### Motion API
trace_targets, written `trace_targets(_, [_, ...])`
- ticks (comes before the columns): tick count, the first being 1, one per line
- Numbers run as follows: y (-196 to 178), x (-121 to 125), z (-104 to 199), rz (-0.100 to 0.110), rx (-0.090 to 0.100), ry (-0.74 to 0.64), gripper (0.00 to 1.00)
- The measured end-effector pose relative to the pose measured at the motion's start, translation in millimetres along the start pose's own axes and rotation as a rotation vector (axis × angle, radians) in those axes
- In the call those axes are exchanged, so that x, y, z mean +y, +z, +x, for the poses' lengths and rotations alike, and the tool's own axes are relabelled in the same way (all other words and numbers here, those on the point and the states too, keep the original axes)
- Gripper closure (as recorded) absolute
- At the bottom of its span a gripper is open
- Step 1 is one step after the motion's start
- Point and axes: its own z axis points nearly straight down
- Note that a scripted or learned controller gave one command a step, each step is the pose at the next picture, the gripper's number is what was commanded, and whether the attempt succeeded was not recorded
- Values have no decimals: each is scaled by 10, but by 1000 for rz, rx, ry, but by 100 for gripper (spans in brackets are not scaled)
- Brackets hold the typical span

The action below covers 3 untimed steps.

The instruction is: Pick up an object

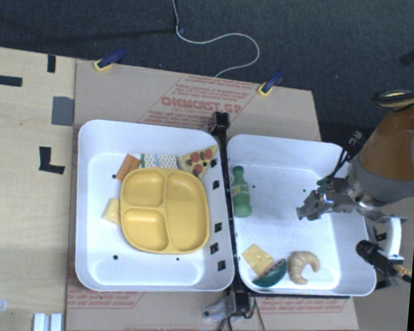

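Observation:
My gripper (310, 210) hangs over the right bin (288, 158), near its right side, with nothing visible between its fingers. In that bin a green bottle (241, 193) lies by the left wall. A yellow cheese wedge (257, 259), a dark green piece (272, 274) and a tan croissant (303, 266) lie along the front, below and left of the gripper. The left bin (96, 187) holds a yellow divided plate (165, 210), with an orange piece (127, 166), a pizza slice (199, 160) and a pale yellow wedge (111, 210) around it.
Both bins rest on a cardboard sheet (199, 98) on the wooden bench. A white cable (217, 40) loops across the dark floor behind. Blue-and-yellow clamps (111, 59) hold the cardboard's back corners. The arm's orange band (399, 136) rises at the right.

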Motion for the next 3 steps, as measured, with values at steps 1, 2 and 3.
trace_targets(1, [-450, 13, 6, -1, 0, -1, 100])
trace_targets(2, [-442, 319, 525, 3, 3, -7, 100])
trace_targets(3, [-507, 470, 1110, 3, 3, -7, 100])
